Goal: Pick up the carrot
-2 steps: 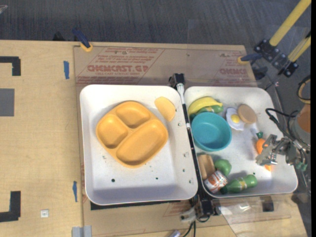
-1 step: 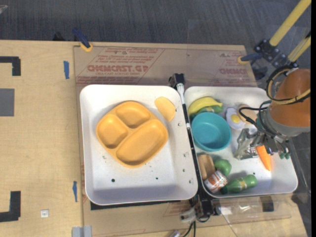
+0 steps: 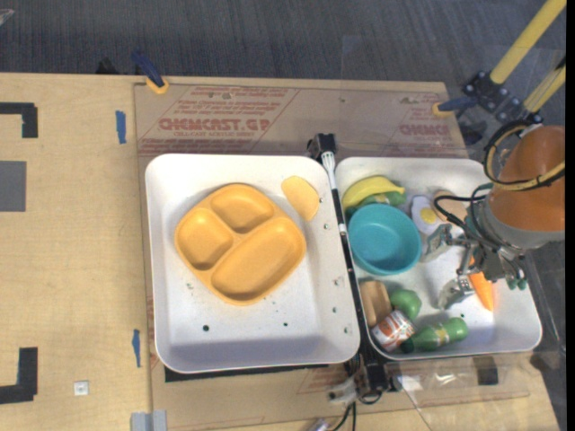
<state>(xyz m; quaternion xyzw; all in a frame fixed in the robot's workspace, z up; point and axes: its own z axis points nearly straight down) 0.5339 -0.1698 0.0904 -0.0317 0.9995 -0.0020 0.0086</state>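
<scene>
The carrot [image 3: 483, 292] is a small orange piece lying in the right bin [image 3: 517, 330], near its right wall. My gripper [image 3: 467, 281] hangs low over the bin floor under the grey arm with the orange band [image 3: 532, 182]. The carrot lies right against the gripper's right side. The wrist and cables hide the contact, so I cannot tell whether the carrot is held.
The right bin also holds a teal bowl [image 3: 384, 238], a banana [image 3: 373, 189], a fried-egg toy [image 3: 424, 209], two green vegetables [image 3: 440, 332], a small can [image 3: 392, 329] and a brown piece [image 3: 375, 296]. In the left bin [image 3: 171, 312] sit a yellow divided plate [image 3: 238, 241] and a yellow slice [image 3: 301, 196].
</scene>
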